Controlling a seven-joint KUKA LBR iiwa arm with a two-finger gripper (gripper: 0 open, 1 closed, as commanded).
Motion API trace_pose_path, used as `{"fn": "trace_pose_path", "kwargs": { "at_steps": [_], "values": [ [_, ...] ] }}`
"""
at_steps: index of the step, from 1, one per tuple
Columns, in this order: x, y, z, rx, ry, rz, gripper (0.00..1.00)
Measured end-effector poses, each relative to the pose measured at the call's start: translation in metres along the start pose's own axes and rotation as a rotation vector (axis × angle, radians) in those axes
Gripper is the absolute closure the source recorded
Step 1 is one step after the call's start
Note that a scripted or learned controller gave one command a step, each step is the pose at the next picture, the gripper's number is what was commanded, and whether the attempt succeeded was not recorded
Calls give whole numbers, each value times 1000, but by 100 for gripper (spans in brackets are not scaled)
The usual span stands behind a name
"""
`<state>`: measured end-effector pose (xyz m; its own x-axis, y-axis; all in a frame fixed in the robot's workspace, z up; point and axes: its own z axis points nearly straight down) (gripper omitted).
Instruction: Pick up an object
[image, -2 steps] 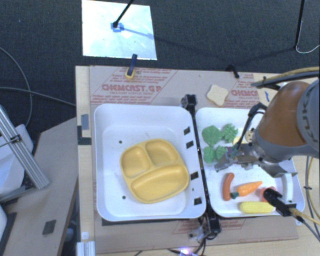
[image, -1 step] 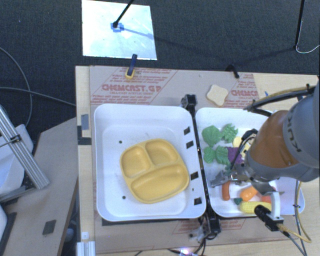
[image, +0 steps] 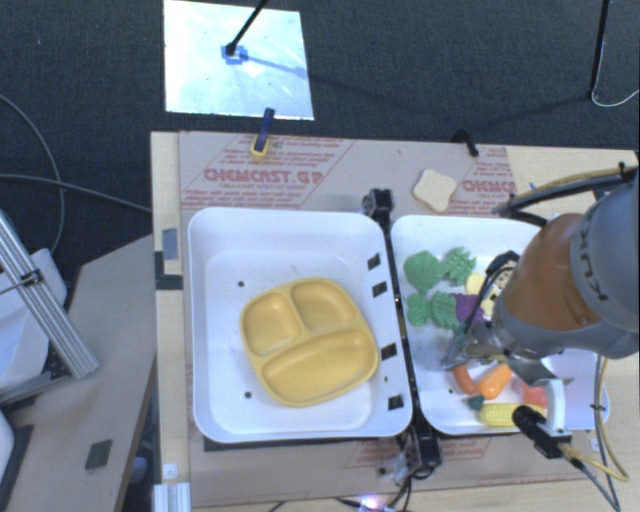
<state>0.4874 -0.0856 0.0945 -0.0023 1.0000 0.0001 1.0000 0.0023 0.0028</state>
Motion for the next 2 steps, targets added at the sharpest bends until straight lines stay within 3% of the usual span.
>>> {"fn": "trace_pose_path", "kwargs": {
  "at_steps": [1,2],
  "values": [
    [71,87,-96,-15,2,-12,100],
    [112,49,-205,-8,3,-8,100]
  ]
}}
